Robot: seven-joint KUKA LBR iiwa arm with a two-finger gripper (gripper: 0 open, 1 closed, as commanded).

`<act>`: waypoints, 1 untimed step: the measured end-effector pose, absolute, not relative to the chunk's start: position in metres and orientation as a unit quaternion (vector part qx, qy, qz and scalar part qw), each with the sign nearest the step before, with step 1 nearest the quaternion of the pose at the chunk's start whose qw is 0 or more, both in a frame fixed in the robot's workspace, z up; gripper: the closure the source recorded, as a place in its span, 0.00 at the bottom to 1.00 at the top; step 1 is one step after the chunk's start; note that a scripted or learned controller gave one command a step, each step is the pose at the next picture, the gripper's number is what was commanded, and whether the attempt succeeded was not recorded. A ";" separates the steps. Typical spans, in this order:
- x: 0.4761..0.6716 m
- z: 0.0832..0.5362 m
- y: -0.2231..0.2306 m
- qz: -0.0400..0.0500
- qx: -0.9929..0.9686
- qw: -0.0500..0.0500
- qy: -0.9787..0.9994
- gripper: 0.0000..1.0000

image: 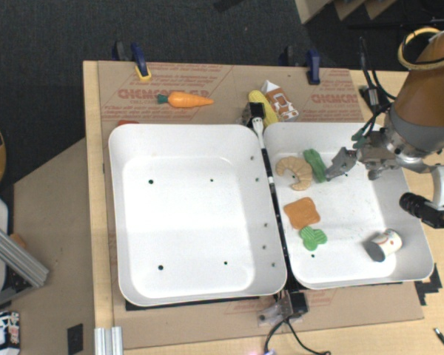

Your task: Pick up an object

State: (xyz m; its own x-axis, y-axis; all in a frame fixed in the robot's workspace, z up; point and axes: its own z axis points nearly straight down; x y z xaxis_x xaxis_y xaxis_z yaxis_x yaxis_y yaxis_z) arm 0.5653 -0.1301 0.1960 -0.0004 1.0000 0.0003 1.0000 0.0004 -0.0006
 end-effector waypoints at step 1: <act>0.615 0.078 -0.109 0.001 -0.706 0.002 -0.708 0.00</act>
State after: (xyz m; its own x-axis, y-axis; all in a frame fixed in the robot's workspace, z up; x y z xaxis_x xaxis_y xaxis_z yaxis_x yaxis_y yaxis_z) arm 0.6150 -0.1089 0.0782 -0.0028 1.0000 0.0019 1.0000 0.0028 -0.0037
